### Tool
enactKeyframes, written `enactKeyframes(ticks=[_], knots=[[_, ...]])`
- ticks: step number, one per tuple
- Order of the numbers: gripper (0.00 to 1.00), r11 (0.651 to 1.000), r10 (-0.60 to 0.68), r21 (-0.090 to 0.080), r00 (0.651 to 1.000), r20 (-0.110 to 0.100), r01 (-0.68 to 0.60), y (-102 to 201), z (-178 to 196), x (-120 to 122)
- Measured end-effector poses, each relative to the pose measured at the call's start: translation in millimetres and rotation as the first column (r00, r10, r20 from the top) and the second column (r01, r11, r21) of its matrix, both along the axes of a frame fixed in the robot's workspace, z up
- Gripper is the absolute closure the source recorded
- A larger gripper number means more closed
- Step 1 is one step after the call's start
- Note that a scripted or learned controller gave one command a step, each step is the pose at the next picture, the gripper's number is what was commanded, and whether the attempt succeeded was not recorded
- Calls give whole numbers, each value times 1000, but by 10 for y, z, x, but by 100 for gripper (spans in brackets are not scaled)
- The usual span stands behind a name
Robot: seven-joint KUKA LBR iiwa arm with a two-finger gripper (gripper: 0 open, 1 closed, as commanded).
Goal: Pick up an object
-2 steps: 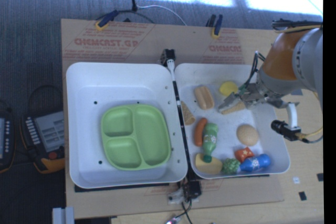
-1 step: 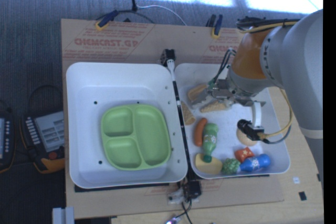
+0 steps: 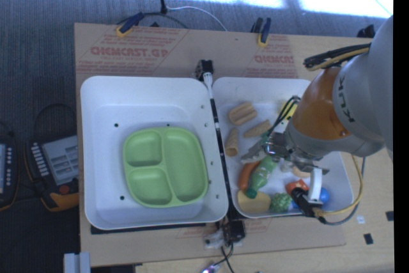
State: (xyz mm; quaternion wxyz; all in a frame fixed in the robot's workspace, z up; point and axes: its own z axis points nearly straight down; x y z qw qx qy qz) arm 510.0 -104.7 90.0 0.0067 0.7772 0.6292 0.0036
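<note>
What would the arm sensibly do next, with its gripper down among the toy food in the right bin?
Probably ease straight down a little. The gripper hovers above the green bottle, which lies tilted beside the orange carrot, and no item shows between its fingers, so nothing looks grasped yet.

We see a tabletop (image 3: 128,54) covered with a brown sheet that carries red printed letters. Two shallow white bins lie directly on it, side by side and touching along their inner walls. The left bin (image 3: 102,105) sits toward the left part of the sheet, and the right bin (image 3: 255,85) sits just beside it. At the far edge of the tabletop we notice a yellow-and-blue clamp (image 3: 129,23) and a second clamp (image 3: 261,31), both gripping the sheet. Between the bins, at the far end, a small black connector (image 3: 204,67) rests on the sheet.
</note>
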Motion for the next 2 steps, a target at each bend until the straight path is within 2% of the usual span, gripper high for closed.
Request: enactKeyframes(ticks=[1, 2], knots=[[100, 1000, -1, -2, 1000, 3, 1, -11, 110, 11], [100, 952, -307, 5, 952, -15, 307, 523, 1214, -11]])
